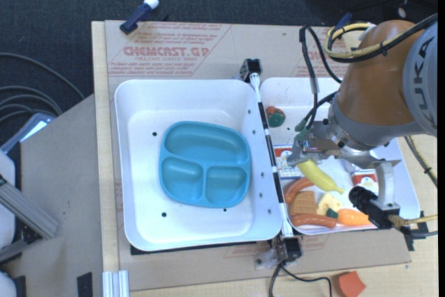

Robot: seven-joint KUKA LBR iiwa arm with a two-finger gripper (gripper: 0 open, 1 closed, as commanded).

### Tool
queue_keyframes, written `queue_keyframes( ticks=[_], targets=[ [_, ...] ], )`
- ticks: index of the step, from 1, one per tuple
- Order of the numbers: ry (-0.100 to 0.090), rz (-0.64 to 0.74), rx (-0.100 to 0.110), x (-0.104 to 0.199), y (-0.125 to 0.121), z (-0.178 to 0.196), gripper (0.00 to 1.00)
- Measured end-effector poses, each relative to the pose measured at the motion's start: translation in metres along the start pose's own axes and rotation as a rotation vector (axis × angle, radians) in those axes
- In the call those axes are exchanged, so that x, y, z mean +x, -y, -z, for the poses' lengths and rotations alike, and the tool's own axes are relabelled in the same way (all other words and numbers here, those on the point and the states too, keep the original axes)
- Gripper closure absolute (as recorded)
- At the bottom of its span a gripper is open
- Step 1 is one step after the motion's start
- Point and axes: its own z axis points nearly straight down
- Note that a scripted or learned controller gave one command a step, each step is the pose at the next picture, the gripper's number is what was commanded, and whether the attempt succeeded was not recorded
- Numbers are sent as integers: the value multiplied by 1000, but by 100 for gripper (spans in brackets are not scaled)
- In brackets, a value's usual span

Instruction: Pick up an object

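Grey and orange metal of the arm (379,90) covers much of the right bin (292,90), hiding that bin's far right part and whatever lies under the wrist. The jaws (306,149) sit low at the arm's left end, just above the toy food, but the wrist housing and cables crowd them, so I cannot tell whether they are open or closed, nor whether anything sits between them.

Just below them lies a yellow banana (320,175), the nearest piece. Its long axis runs on a slant, from upper left near the jaws down toward lower right, with the upper tip partly lost under the hardware. Whether it touches the jaws is unclear.

Beside it, toward the bin's near edge, are a tan cracker-like square (303,203), a red-orange sausage (311,221) lying almost level along the front wall, and an orange carrot (351,217) pointing right. A small green and orange item (276,116) rests apart near the back left corner; its shape is too small to name.

The left bin (139,149) holds a blue divided plate (205,164), fully in view. Both bins stand on the table (174,52).
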Motion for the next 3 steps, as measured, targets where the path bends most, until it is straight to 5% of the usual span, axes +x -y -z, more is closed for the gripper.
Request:
queue_keyframes(
  ticks=[1, 2, 3],
  targets=[
    [1, 0, -4, -17, -12, 15, 100],
    [-1, 1, 1, 28, 0, 8, 100],
    [1, 0, -3, -6, -35, 15, 100]
  ],
)
